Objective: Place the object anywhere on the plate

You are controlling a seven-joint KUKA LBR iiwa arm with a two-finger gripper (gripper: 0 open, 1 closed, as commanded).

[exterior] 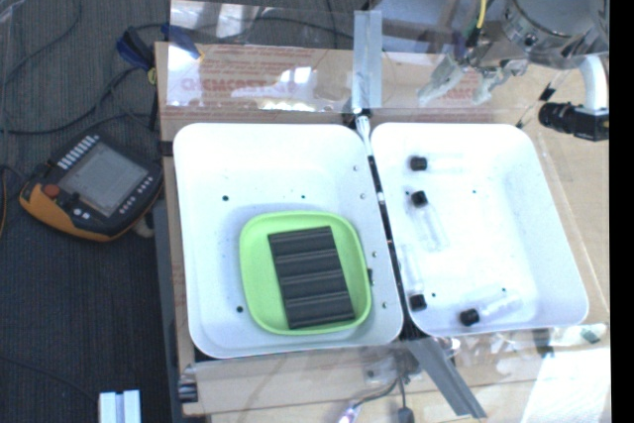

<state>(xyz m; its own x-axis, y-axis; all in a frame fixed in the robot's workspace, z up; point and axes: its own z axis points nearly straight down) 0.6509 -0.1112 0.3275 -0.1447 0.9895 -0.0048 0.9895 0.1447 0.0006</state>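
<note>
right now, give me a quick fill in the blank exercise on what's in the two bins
1. The green plate sits in the ____ bin.
2. A dark ridged block lies on the ____.
3. The clear vials in the right bin have ____ caps.
4. The gripper hangs above the back edge of the ____ bin.

Missing words: left; plate; black; right

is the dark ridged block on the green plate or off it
On it. The dark ridged block lies flat inside the green plate in the left bin, with green rim showing around it.
</note>
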